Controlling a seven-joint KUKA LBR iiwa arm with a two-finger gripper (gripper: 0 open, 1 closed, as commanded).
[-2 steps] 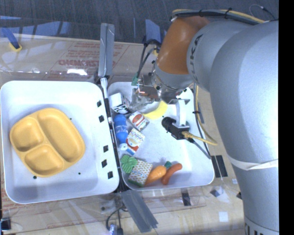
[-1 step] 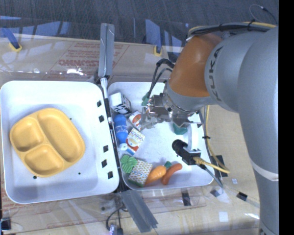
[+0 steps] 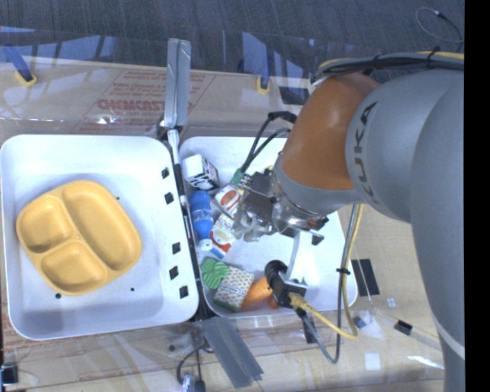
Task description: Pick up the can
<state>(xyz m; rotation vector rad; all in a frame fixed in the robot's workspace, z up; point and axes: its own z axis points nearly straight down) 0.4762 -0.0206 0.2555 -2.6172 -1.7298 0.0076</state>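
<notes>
Grey arm (image 3: pixel 408 137): it reaches in from the right, its orange band (image 3: pixel 327 133) bulking over the right bin and hiding much of that bin's upper half.

Surface (image 3: pixel 90 104): brown and printed, it carries two shallow white bins side by side, split by a dark divider.

Left bin (image 3: pixel 16 300): it holds a yellow divided plate (image 3: pixel 77 235) lying flat, well apart from the work.

Right bin (image 3: pixel 322 313): crowded along its left wall with small things.

End effector (image 3: pixel 249 219): low inside the right bin, just beside the cluster; its tips are lost in the clutter, so I cannot tell whether it is released or clenched, and nothing can be seen gripped.

Can (image 3: pixel 226 200): my best reading is the red-and-white cylinder lying tilted near the middle of the right bin, touching or nearly touching the blue bottle (image 3: pixel 201 215) on its left.

Neighbours: a white-and-black box (image 3: pixel 199 170) above, a green patterned pouch (image 3: pixel 227 282) and an orange object (image 3: pixel 260 294) below.

Doing it well: line the closing direction across the can's round body, not along its length; come down plumb, keeping clear of the bottle; close fully before lifting, and lift slowly.

Risk: a tilted round side may roll out, or the bottle may be pinched with it.
</notes>
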